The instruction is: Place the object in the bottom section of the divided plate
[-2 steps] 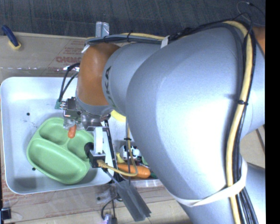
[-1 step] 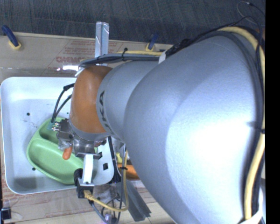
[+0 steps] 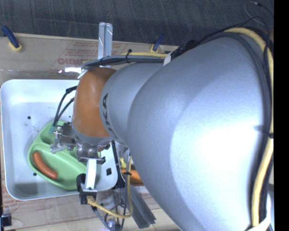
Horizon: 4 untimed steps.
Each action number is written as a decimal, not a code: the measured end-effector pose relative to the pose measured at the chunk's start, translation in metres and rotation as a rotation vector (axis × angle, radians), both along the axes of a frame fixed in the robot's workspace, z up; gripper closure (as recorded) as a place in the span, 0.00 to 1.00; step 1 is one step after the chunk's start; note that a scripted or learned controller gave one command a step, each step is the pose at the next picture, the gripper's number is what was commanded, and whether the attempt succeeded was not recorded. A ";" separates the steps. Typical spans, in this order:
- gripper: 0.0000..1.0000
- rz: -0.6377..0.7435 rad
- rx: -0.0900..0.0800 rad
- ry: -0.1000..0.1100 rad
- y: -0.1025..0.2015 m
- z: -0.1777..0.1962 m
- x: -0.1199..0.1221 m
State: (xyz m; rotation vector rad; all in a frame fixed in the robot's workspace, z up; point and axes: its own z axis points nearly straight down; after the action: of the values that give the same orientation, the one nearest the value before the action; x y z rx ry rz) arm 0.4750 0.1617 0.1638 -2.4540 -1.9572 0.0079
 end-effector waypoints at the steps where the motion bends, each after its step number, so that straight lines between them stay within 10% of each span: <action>1: 0.00 0.000 0.000 0.000 0.000 0.000 0.000; 2: 0.00 -0.425 -0.001 -0.002 -0.022 0.077 0.076; 3: 0.00 -0.694 0.000 -0.005 0.001 0.208 0.078; 4: 0.00 -0.553 -0.004 0.002 -0.027 0.166 0.034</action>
State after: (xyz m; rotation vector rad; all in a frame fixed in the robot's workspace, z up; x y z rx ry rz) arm 0.5087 0.1347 0.3301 -2.8950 -1.2136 0.0131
